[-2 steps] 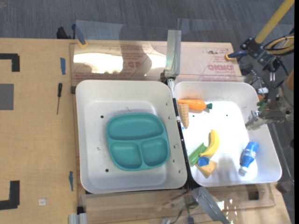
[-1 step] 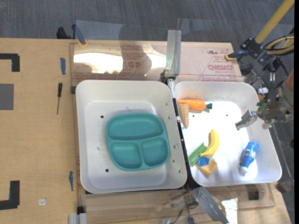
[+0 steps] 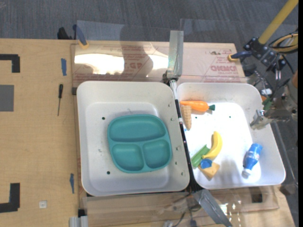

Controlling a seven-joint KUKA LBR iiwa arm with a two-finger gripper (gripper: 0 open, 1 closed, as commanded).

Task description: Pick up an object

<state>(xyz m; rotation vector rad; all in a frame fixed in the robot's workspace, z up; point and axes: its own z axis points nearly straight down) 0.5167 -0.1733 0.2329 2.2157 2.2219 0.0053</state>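
**Two bins on the bench, with the arm at the right edge**

Small objects are seen scattered in the right bin [image 3: 267, 171]: an orange carrot [image 3: 194, 106] with a green top near the far wall, a tan waffle cone [image 3: 187, 117] just beside it along the divider, a yellow banana [image 3: 215, 144] at the middle, a green piece [image 3: 199, 156] touching the banana's lower end, a tan wedge [image 3: 210, 170] with a small blue item on it, and a blue bottle [image 3: 252, 159] with a white cap lying tilted toward the right wall. The left bin [image 3: 90, 126] is occupied by a teal three-compartment tray [image 3: 139, 142]. The gripper [image 3: 263, 117] is seen at the right bin's right rim, above the bottle and apart from every object. The arm is largely cut off by the frame edge, with cabling cluttered about it; whether the claw is wide or narrow cannot be told.
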